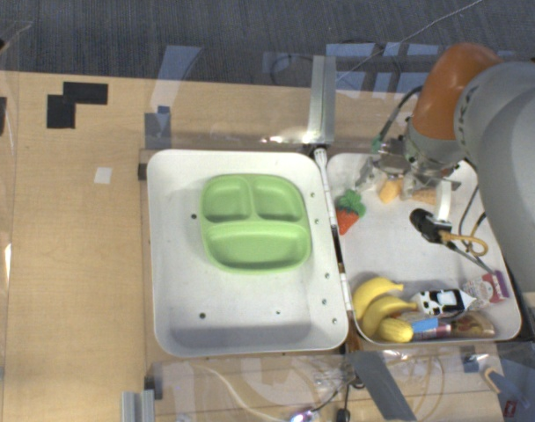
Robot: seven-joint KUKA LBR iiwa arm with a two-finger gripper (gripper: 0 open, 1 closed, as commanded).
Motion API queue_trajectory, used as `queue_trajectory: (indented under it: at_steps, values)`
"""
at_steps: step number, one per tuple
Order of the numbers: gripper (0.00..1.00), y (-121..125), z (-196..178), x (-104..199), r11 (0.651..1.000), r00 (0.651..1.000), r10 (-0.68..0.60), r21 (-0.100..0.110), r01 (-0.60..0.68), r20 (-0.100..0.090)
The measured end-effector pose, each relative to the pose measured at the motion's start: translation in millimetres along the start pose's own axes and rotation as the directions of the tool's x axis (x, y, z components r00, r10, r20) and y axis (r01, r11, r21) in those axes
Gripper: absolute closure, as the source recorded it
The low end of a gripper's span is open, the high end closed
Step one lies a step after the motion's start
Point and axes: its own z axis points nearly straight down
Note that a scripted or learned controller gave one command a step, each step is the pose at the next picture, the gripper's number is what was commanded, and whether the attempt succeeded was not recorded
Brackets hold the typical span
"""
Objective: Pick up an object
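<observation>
Yellow block (389, 191) lies on the bin (399, 255) floor just beside the gripper (408, 176), on the jaws' side away from the arm (505, 130); their spread I cannot tell.

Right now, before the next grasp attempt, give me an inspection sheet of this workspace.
Surface: wooden bench bearing a left bin and a right bin, side by side.
Job's things: in the right bin, a red toy with green top, a pale yellow piece, bananas, a cow-patterned item, a pink-and-white packet.
Clutter: green divided plate in the left bin.
Grippers: end effector over the right bin's far end, beside the pale yellow piece; no hold visible.
Cables: thin cable on the floor; loose wires below the bins.
Surroundings: grey carpet; black markings on the bench.
</observation>
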Motion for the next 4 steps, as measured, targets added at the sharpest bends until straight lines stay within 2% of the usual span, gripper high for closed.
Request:
queue_trajectory:
  at_steps: [1, 2, 3, 4]
  values:
    - [0.0, -7, 4, -14, 0.998, 0.998, -0.058, -0.01, 0.058, 0.0]
    - [1.0, -5, -6, -13, 0.998, 0.998, -0.061, -0.01, 0.061, -0.002]
    - [0.0, -4, -7, -13, 0.998, 0.998, -0.062, -0.015, 0.062, -0.001]
    - [0.0, -25, 9, -13, 0.991, 0.991, -0.137, -0.002, 0.137, 0.002]
